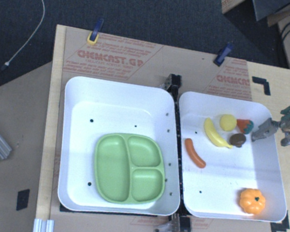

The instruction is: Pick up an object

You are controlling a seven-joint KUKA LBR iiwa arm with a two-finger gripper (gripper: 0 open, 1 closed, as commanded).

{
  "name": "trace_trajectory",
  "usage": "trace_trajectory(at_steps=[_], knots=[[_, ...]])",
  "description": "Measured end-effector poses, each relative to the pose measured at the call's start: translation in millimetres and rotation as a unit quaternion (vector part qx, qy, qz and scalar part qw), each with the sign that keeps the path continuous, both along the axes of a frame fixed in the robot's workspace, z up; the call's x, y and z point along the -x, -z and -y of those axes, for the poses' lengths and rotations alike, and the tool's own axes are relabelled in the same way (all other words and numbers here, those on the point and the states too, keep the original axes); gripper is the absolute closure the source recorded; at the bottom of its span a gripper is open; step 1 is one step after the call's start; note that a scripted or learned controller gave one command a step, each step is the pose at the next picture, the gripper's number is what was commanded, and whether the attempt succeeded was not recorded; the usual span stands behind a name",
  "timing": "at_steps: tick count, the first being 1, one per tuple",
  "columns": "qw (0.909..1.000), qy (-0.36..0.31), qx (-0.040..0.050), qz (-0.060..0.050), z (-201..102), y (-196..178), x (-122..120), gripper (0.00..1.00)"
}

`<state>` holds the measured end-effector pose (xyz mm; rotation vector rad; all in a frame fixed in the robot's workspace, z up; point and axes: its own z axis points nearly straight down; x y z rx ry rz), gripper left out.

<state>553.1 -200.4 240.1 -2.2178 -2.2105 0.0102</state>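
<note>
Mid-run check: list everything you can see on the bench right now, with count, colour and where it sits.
Left bin: 1, white, left half of bench.
Right bin: 1, white, right half of bench, beside the left bin.
Plate: 1, green, three compartments, in left bin toward the front.
Banana: 1, yellow, right bin, back area.
Lemon: 1, yellow, round, just behind the banana.
Red-and-teal piece: 1, beside the lemon; kind unclear.
Brown piece: 1, at the banana's right end.
Sausage: 1, orange-red, right bin, near its left wall.
Pumpkin: 1, orange, right bin's front right corner.
Clamps: 2, blue, back edge of board.
Gripper: 1, grey, at right bin's right rim, near the brown piece.
</note>
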Motion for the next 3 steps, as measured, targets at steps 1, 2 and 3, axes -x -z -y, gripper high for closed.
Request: trace_trajectory(at_steps=[1,2,3], knots=[[1.0,-0.002,0.0015,0.006,-0.5,-6.4,-2.6,0.0],[1.0,-0.002,0.0001,0.003,-2.3,56.8,-2.8,0.0],[1.0,-0.001,0.0004,0.003,6.5,114.6,-4.1,0.0]])
